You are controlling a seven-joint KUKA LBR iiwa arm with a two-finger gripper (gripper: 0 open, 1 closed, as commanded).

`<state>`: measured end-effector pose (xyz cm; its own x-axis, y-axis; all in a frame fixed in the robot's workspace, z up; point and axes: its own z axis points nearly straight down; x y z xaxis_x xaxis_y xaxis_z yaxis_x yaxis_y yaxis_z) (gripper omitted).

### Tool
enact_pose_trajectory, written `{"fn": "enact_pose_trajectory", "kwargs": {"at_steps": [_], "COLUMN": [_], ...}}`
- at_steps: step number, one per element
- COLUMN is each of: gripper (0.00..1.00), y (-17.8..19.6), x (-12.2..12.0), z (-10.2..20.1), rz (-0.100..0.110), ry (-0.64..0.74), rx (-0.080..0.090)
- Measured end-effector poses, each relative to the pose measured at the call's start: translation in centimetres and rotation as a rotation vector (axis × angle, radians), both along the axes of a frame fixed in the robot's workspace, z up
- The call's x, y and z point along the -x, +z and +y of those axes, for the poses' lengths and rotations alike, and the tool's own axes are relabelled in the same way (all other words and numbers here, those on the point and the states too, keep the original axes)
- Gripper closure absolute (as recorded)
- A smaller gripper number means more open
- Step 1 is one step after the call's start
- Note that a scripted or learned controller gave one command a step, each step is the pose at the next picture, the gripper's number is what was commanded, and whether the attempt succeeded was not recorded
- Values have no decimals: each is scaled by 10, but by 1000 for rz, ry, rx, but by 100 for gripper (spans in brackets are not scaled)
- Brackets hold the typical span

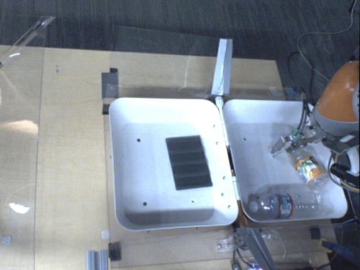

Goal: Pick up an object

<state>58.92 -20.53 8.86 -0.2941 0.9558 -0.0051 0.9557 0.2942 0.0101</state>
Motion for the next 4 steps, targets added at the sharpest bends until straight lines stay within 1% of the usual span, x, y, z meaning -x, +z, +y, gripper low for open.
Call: {"fn": "enact_pose_trajectory", "kwargs": {"at_steps": [1, 2, 3, 4], "gripper": [0, 100, 0, 0], "y": [0, 12, 12, -1], "x": [7, 5, 5, -23], "z": [1, 3, 3, 6], "rz": [-6, -11, -11, 2], "ry": [-305, -302, -302, -149], "rx": [-3, -5, -5, -2]}}
